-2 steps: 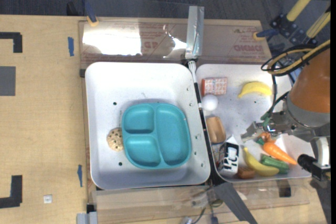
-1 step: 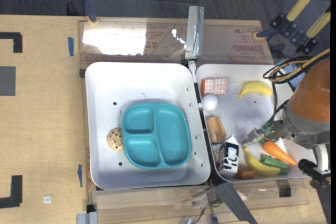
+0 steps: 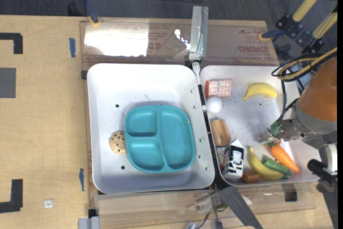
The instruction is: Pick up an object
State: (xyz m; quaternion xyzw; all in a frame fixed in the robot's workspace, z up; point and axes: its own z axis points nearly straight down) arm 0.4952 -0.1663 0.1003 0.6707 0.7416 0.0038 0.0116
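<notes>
While arm hung over right bin [image 3: 241, 75] at its right edge, gripper [image 3: 280, 134] sat low just above carrot [image 3: 282, 156]; jaw state unreadable. Carrot lay near bin's front right corner beside green pepper [image 3: 278, 165] and banana [image 3: 259, 163]. Second banana [image 3: 261, 91] near back edge. Left bin [image 3: 107, 83] held teal divided plate [image 3: 159, 138], cookie [image 3: 117, 142].

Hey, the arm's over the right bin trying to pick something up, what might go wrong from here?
Two risks, as I judge it.
1. The carrot, a green vegetable and a banana lie bunched together by the gripper, so it may catch two things or knock one aside.
2. They sit near the right bin front wall, which could block a clean closing.
</notes>
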